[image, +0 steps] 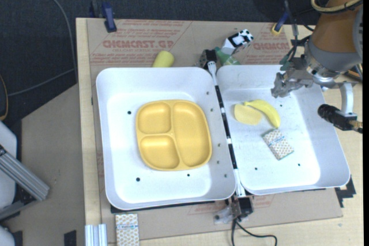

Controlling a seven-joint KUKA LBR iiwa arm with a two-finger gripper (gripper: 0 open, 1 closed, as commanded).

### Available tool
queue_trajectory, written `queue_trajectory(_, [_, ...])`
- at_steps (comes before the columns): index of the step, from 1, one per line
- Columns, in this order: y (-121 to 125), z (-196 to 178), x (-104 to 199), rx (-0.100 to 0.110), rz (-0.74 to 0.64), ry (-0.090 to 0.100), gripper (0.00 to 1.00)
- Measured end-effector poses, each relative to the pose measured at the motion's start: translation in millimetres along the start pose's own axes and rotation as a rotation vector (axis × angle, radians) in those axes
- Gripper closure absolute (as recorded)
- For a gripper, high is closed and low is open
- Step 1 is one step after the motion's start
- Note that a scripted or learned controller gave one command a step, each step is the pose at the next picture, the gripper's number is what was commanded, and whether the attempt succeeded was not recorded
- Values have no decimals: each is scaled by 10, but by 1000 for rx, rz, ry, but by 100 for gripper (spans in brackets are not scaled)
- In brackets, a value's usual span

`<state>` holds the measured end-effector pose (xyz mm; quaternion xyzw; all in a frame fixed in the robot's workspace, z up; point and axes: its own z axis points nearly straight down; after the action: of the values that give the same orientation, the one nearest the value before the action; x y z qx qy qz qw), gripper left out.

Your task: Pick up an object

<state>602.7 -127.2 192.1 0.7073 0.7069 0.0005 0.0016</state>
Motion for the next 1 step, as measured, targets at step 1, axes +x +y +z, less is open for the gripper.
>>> queue_trajectory(1, [-7,14,7,3,0,1,0])
